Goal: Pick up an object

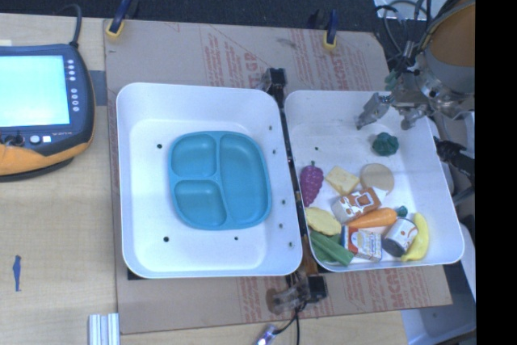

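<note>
- Gripper [393, 115] hangs over the far end of the right bin [323, 121], fingers spread apart, nothing between them.
- Toy food sits heaped at that bin's near end: grapes [310, 181], carrot [374, 218], banana [418, 239].
- Dark green piece [384, 144] lies just below the gripper.
- Left bin [137, 174] holds a blue divided plate [218, 179].
</note>
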`<state>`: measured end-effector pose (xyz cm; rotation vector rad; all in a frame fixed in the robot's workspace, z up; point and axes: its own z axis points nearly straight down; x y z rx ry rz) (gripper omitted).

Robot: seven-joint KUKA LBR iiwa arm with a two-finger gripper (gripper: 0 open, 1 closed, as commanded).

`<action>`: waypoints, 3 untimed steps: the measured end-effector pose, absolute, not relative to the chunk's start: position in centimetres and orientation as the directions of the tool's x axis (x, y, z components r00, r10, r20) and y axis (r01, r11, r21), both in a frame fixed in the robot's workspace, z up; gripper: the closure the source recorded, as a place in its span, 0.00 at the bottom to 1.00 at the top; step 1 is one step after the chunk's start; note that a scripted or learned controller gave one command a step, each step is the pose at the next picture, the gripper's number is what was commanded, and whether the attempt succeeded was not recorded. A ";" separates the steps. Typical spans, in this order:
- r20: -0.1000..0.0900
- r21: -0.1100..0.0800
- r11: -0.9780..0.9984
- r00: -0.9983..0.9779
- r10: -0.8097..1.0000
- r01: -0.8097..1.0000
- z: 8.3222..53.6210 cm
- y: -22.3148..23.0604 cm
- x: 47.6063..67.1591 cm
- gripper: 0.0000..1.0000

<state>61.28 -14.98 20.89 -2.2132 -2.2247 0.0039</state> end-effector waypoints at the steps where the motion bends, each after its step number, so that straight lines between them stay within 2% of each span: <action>1: -0.002 -0.003 0.003 -0.003 1.000 1.000 16.3 -21.3 62.3 0.00; 2: 0.000 -0.006 0.007 -0.007 1.000 1.000 9.1 -21.1 62.6 0.00; 3: -0.001 -0.004 0.009 -0.009 1.000 1.000 10.3 -21.2 62.7 1.00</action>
